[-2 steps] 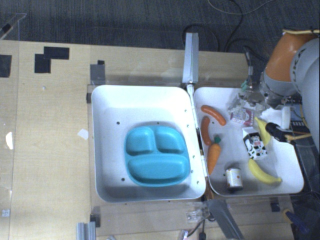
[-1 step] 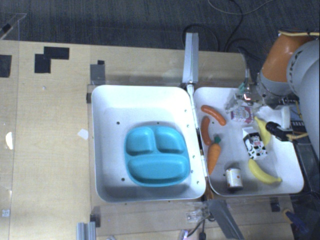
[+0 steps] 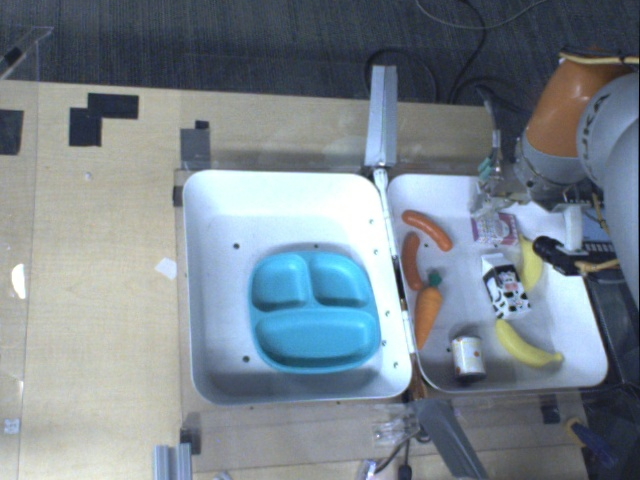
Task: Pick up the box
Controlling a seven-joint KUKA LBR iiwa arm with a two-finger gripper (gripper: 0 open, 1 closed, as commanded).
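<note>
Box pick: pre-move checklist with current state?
1. Box visible, unobstructed from above: ok.
2. Box in the right bin, away from its walls: ok.
3. Clearance around box: not ok; one banana touches or nearly touches its right side, another banana lies just below.
4. Gripper over box: not ok; it sits at the bin's top edge, above a pink packet.
5. Gripper finger state: cannot tell.
6. Can and carrot clear of box: ok.
</note>
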